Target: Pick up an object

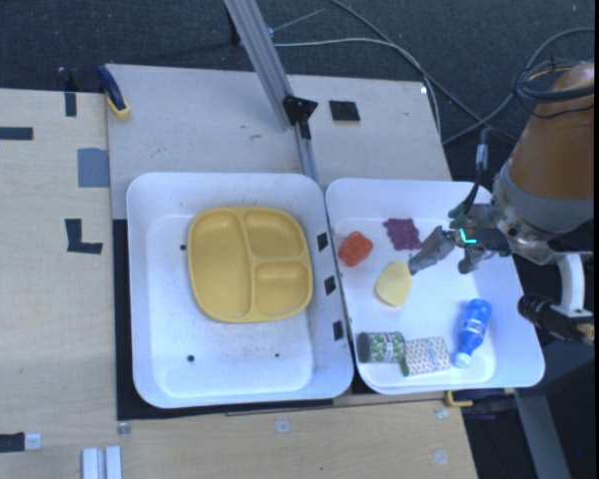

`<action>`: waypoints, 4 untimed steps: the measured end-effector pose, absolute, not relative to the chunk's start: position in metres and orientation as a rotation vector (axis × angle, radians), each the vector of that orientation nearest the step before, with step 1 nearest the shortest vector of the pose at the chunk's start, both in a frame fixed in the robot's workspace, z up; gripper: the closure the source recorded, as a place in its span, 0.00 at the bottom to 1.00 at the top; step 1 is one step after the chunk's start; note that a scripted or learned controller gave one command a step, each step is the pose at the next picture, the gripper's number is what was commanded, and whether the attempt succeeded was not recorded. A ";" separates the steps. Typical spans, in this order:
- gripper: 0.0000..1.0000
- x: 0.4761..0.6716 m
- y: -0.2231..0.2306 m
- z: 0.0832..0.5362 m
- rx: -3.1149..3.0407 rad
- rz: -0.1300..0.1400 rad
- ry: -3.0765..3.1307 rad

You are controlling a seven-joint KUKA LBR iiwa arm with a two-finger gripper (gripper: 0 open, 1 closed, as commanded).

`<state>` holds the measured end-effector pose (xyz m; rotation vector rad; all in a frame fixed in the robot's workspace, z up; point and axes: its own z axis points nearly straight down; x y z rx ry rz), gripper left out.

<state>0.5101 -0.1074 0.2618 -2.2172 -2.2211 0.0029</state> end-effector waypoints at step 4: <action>0.00 0.502 -0.112 0.104 -2.217 0.006 -2.218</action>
